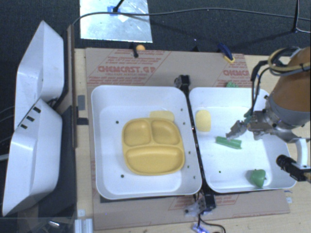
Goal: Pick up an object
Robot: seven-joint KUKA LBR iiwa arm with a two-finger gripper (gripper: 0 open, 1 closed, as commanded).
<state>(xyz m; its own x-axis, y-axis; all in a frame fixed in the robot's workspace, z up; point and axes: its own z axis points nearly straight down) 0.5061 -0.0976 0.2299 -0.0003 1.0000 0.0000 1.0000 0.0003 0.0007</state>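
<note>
Here the gripper [236, 130], whether open or closed I couldn't tell, hung just above the green stick [228, 142], which lay crosswise mid-bin [272, 186].

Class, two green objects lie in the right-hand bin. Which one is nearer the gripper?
The long flat green piece near the bin's middle, just below the gripper. The other, a chunky green lump, sits apart in the bin's lower right corner.

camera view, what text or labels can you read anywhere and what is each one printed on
"CHEMCAST" in red, followed by letters like "GP", on the brown protective sheet under the bins, upper left.
A second red print of the same kind on that sheet near the upper right corner: partly hidden, too blurred to read.
Smaller red lines beneath both: too small to read.
</note>
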